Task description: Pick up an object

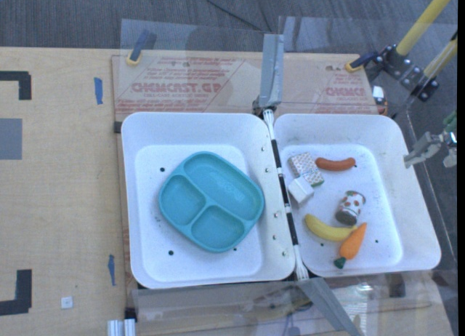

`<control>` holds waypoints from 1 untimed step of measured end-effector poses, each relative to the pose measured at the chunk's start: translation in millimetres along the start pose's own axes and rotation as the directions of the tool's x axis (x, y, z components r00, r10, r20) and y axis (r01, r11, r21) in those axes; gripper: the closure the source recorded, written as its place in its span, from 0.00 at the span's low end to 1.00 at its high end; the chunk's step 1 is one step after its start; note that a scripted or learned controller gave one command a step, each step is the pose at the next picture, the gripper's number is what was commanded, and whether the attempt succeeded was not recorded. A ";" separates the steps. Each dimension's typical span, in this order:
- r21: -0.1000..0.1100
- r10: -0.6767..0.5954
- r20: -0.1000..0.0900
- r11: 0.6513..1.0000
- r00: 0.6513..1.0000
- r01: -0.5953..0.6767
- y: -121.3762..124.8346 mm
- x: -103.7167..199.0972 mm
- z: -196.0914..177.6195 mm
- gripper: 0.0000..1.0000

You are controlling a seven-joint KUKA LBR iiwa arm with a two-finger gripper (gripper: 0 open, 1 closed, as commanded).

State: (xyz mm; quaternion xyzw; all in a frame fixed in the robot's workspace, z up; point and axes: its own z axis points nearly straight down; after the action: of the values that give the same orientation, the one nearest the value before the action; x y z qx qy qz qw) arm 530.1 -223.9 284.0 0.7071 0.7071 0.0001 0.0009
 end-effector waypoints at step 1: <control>0.003 0.199 -0.001 0.980 0.980 -0.199 28.6 25.2 152.0 0.00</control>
State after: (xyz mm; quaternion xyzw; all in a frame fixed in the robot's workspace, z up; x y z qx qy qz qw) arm 558.9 -198.9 131.9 0.7741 0.6330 -0.0005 -0.0008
